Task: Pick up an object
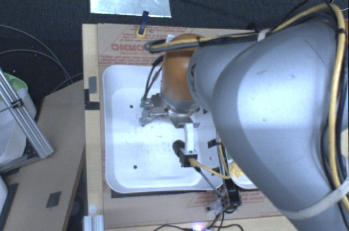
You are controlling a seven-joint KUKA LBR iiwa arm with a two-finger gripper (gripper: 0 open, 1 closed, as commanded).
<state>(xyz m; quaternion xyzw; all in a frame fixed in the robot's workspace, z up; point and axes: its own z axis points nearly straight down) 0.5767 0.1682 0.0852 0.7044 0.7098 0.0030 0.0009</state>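
Gripper [148,113] low over left bin [122,143] floor; open or closed, cannot tell. No grasp visible. Only candidate: yellowish thing [238,171] in right bin [248,184], half hidden by arm [262,104]. Judgement: pick not done, grasp and lift remain.

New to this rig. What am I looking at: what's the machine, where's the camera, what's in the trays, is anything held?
This is one picture from a fixed camera above the bench, looking down at a slant. The big grey robot arm, with an orange band above its wrist, reaches in from the view's right. At its end is the pincer, the part that grasps, pointing down over a shallow white plastic bin. A second white bin lies beside it, mostly hidden under the arm. Both rest on a brown cardboard sheet with red print. The arm blocks the view, so I cannot tell whether the pincer holds anything.
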